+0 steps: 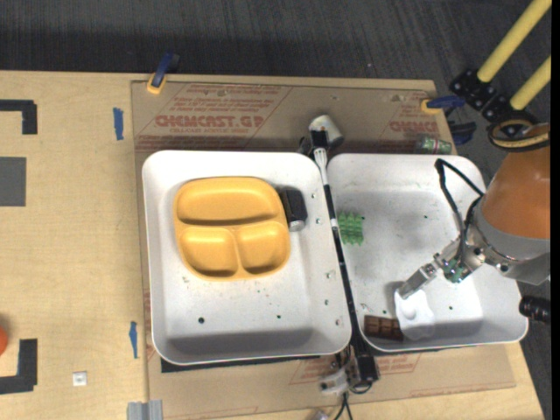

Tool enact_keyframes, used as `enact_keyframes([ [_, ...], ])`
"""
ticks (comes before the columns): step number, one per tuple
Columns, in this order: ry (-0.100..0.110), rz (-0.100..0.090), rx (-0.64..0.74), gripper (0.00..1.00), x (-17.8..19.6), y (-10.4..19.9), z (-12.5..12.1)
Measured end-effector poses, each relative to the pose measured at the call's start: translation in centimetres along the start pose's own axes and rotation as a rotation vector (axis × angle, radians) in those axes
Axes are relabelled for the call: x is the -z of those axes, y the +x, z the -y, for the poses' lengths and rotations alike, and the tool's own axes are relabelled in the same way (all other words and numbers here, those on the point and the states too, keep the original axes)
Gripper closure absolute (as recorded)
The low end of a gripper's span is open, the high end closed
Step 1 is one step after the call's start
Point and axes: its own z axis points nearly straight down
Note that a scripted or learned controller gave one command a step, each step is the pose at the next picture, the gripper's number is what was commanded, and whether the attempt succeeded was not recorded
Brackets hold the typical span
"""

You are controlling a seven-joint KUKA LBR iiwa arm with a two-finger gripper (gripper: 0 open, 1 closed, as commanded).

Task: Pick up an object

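We look down at a slant on a tan bench (70,261) holding two shallow white bins side by side. The left bin (175,322) holds a large yellow divided tray (233,226), turned upside down by the look of its rounded humps, with a small dark object (294,206) touching its right edge. The grey arm with its orange band (523,201) reaches into the right bin (394,182) from the right. Its gripper (409,289) points down and to the left, low in the right bin, its tip just above a small white object (415,309) near the front wall. We cannot tell the state of the tool from here. Just left of the white object, against the front wall, lies a small brown block (381,326). A little green toy (351,228) sits near the bin's left wall, well apart from the gripper.
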Motion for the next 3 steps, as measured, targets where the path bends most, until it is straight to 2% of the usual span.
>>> enact_keyframes([
  [1,0.002,-0.003,0.209,0.0,-1.9,0.1,0.0],
  [2,0.003,-0.004,0.083,0.0,-4.1,1.9,-1.0],
  [3,0.0,0.002,0.248,0.0,-1.3,-3.7,2.0],
])
